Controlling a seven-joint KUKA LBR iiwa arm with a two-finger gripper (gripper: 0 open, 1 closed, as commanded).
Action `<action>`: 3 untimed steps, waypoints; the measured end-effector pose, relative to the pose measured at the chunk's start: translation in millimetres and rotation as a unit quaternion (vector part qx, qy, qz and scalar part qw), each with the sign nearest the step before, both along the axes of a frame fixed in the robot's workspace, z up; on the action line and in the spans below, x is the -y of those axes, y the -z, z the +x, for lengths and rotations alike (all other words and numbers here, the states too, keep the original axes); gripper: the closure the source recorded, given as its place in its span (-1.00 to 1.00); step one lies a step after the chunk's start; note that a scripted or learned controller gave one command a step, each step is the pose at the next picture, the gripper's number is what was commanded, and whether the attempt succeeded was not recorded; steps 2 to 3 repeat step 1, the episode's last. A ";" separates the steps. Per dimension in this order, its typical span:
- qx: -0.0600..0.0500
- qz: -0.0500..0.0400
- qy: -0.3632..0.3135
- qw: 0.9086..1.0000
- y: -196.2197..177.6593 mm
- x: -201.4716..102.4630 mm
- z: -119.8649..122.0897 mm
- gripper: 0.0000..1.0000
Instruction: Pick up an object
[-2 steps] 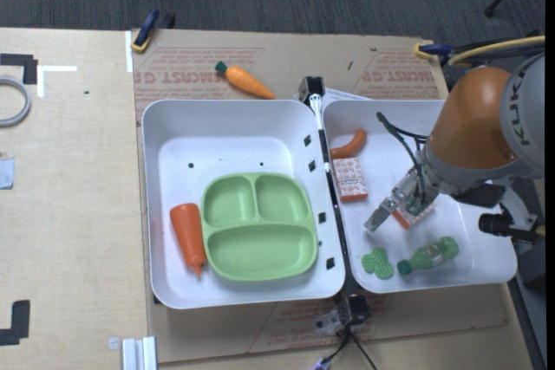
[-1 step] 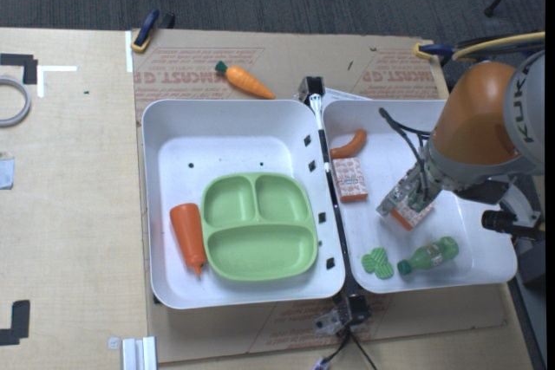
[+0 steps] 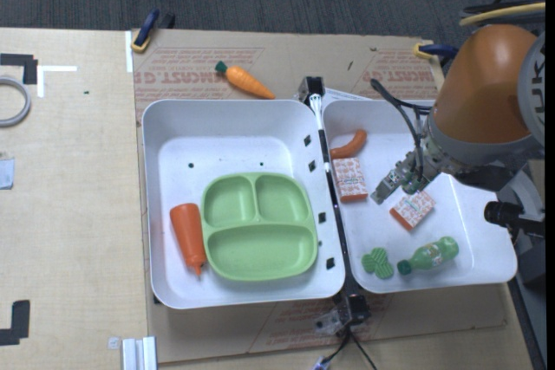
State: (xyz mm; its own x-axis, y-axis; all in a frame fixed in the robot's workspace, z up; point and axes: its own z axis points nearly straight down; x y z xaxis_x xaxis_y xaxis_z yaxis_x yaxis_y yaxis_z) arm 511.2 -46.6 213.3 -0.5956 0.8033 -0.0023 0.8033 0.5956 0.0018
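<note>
My gripper (image 3: 397,186) hangs over the right bin (image 3: 486,269), its fingers apart and nothing between them. It sits between two small red-and-white boxes: one (image 3: 349,179) to its left by the bin's divider, the other (image 3: 414,210) just below and to its right, close to the fingertips. An orange-red sausage (image 3: 349,143) lies at the bin's back left. A green bottle (image 3: 430,255) lies on its side near the front, with a small green ribbed piece (image 3: 377,262) beside it.
The left bin (image 3: 165,134) holds a green divided plate (image 3: 258,225) and an orange carrot-shaped toy (image 3: 187,236) along its left wall. Another carrot (image 3: 245,81) lies on the cardboard behind the bins. The arm's orange band (image 3: 490,82) looms over the right bin's back right.
</note>
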 end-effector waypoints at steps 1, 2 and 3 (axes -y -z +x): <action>0.000 0.000 -0.023 1.000 -74.7 -45.9 -32.4 1.00; 0.000 0.000 -0.023 1.000 -74.7 -45.9 -32.4 1.00; 0.000 0.000 -0.023 1.000 -74.7 -45.9 -32.4 1.00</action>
